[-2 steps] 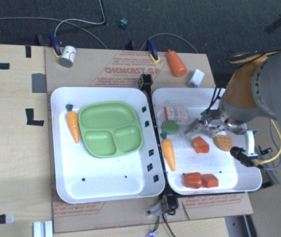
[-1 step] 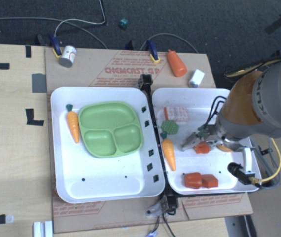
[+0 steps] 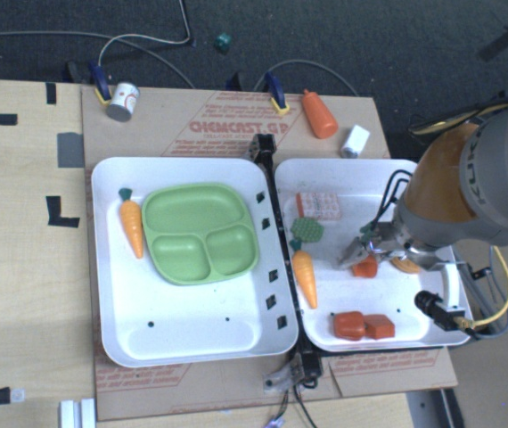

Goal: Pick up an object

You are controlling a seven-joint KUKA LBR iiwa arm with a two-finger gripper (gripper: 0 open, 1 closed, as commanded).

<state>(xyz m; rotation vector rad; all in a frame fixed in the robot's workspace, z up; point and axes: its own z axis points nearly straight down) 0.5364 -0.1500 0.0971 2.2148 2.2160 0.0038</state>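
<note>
My gripper (image 3: 362,255) is low in the right bin (image 3: 361,184), near its middle right, at the end of the grey arm with the orange band (image 3: 437,181). A small red object (image 3: 365,269) lies right at the gripper's tip, touching or just under it; whether it is gripped cannot be made out. An orange piece (image 3: 405,265) shows just right of it, partly hidden by the wrist. Also in this bin lie a carrot (image 3: 304,277), a green piece (image 3: 307,230), a pale patterned block (image 3: 318,206) and a pair of red blocks (image 3: 363,326).
The left bin (image 3: 111,328) holds a green divided plate (image 3: 200,232) and a second carrot (image 3: 131,225). Behind the bins on the cardboard lie an orange bottle (image 3: 319,114), a white cube (image 3: 355,140) and a small can (image 3: 122,100). Cables trail across the back.
</note>
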